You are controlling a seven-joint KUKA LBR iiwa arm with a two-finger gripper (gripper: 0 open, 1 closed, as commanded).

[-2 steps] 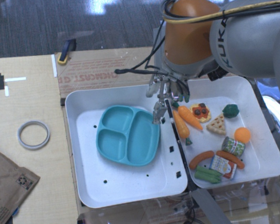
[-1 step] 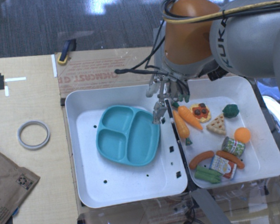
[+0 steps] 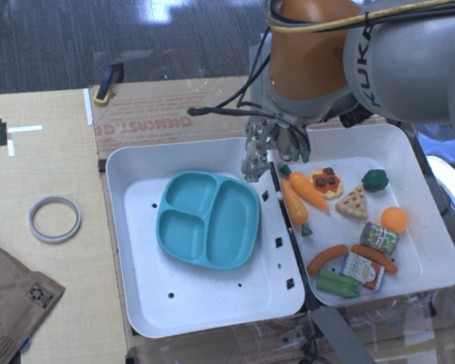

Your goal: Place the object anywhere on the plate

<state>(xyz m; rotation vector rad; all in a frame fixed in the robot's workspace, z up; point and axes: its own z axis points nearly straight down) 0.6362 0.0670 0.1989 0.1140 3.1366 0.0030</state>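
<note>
A teal divided plate (image 3: pixel 209 219) lies in the left bin (image 3: pixel 143 305), with nothing on it. My gripper (image 3: pixel 271 162) hangs at the back, over the wall between the two bins, just beyond the plate's far right corner. Its fingers stand apart and I see nothing between them. Right below it in the right bin (image 3: pixel 418 167) lie two orange toy carrots (image 3: pixel 301 196). Nearby sit a pizza slice (image 3: pixel 352 203), a small topped round (image 3: pixel 326 182), a dark green piece (image 3: pixel 375 179) and an orange ball (image 3: pixel 393 219).
At the right bin's front lie a can (image 3: pixel 379 238), sausages (image 3: pixel 328 258), a small pack (image 3: pixel 354 269) and a green vegetable (image 3: pixel 337 286). A tape ring (image 3: pixel 55 218) and a cardboard box (image 3: pixel 11 302) rest on the bench at left. The arm's orange band (image 3: pixel 310 45) looms over the back.
</note>
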